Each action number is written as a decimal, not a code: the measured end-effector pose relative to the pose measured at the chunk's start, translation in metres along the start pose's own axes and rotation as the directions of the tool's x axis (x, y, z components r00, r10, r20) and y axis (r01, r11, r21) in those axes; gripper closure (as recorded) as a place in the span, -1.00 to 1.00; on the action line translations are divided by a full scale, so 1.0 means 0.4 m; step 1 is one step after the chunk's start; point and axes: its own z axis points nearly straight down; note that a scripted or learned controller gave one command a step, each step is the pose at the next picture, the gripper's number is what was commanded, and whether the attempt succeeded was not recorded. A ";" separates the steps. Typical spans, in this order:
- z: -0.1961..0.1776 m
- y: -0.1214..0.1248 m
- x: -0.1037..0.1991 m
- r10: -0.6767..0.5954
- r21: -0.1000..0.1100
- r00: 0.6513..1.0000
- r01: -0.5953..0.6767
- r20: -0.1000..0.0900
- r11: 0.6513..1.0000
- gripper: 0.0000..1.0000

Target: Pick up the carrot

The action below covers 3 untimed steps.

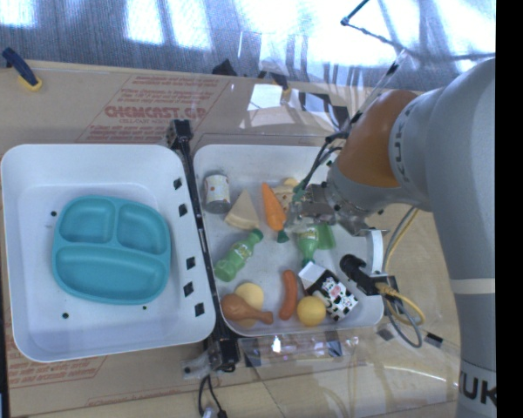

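We see the carrot (273,206) lying in the right bin (244,159), centre frame, the gripper (303,205) just right of it, grip state we cannot tell, blue tray (112,249) in left bin (17,233).

Blue divided plate (112,248) lying in left bin (22,172). Right bin (244,153) holding small can (216,192), cheese wedge (242,212), green bottle (237,256), lemon (311,310), sausage (288,294), drumstick (242,309), cow-patterned carton (339,298).
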 end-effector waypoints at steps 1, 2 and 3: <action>-0.037 -0.030 0.205 0.098 0.019 0.995 -0.098 -0.004 0.995 1.00; -0.037 -0.030 0.197 0.103 0.019 0.995 -0.103 -0.001 0.995 -1.00; 0.077 0.059 0.072 -0.055 0.008 0.998 0.055 -0.003 0.998 -1.00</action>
